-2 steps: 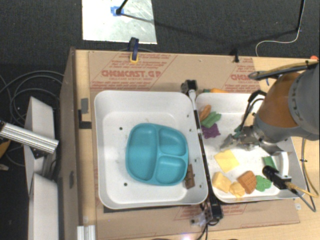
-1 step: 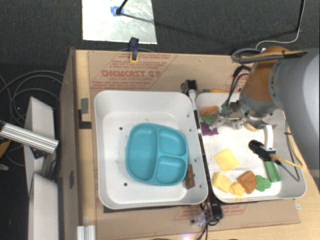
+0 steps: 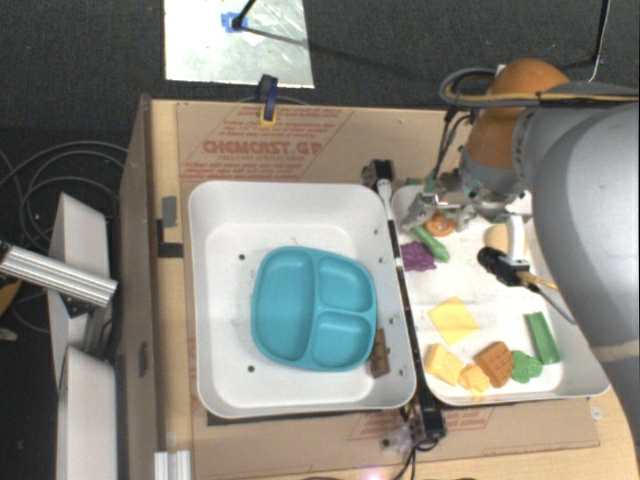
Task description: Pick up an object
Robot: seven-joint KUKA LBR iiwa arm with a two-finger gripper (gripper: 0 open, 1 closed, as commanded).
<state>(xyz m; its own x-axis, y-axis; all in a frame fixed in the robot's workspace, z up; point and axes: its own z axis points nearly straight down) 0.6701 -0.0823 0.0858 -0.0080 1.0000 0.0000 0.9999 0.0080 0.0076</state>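
Note:
My gripper (image 3: 432, 211) hangs over the far left corner of the right bin (image 3: 575, 373), low above the toys there. Just under it lie a small orange piece (image 3: 441, 227) and a green pod (image 3: 434, 246), with a purple bunch (image 3: 417, 258) beside them against the bin's left wall. Nothing can be seen held by it. Further toward the front lie a yellow slice (image 3: 453, 319), a yellow wedge (image 3: 443, 364), a brown waffle-like piece (image 3: 493, 362), a green leafy piece (image 3: 525, 367) and a green stick (image 3: 541, 335).
The left bin (image 3: 225, 228) holds a teal divided plate (image 3: 313, 308) and a small brown piece (image 3: 380, 354) at its right wall. A pale rounded piece (image 3: 496, 236) lies near the arm. The grey arm (image 3: 580, 218) covers the right bin's far right part.

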